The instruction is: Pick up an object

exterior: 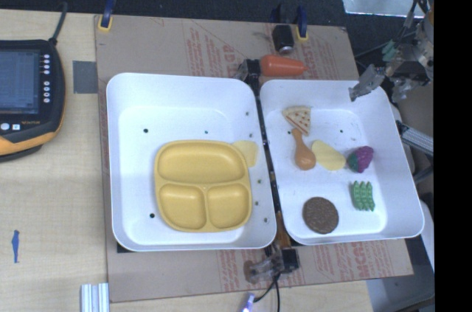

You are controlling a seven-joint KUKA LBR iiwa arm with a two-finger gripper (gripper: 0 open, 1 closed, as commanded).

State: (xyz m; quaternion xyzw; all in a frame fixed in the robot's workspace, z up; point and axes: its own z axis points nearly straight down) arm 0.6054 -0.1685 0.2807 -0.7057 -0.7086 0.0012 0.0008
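Observation:
The right white bin (398, 178) holds several toy foods: a tan sandwich wedge (298, 116), a brown drumstick (302, 152), a pale yellow piece (328, 156), a purple grape bunch (361, 158), a green piece (362, 195) and a round brown patty (321, 215). My gripper (366, 87) hangs over the bin's far right corner, apart from all of them, with the grey arm behind it at the right edge. Nothing shows in its grasp.
The left white bin (133, 119) carries a yellow divided tray (203, 185) with a small yellow piece (247, 151) at its corner. An orange carrot-like toy (282, 66) lies outside, behind the bins. A tablet controller (26, 93) sits far left.

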